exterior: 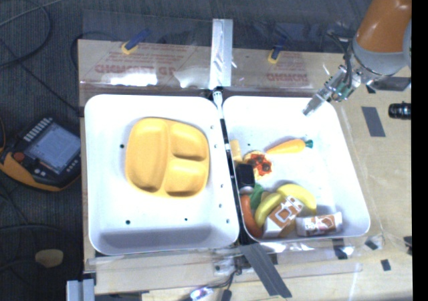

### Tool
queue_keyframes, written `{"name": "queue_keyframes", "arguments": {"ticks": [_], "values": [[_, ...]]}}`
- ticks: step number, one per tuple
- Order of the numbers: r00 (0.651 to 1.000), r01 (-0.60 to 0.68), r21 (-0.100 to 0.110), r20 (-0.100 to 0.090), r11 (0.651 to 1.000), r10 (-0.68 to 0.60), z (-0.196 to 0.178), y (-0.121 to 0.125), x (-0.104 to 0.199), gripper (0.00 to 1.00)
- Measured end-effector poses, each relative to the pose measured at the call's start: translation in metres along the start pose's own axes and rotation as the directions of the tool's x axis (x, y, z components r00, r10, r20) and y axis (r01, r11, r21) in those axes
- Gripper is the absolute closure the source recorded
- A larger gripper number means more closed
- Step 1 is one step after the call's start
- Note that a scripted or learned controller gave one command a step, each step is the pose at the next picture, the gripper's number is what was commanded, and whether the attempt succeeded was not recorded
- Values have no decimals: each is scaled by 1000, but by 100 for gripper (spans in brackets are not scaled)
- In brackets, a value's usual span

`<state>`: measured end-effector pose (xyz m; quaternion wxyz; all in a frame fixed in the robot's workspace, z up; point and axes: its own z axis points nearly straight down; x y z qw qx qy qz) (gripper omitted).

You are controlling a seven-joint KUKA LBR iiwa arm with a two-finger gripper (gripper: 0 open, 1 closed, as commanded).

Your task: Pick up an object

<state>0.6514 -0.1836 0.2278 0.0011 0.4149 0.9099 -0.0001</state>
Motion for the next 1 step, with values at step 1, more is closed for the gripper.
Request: {"name": "queue_keyframes", "arguments": {"ticks": [1], "values": [[1000,0,0,0,1000,0,0,0,0,0]]}}
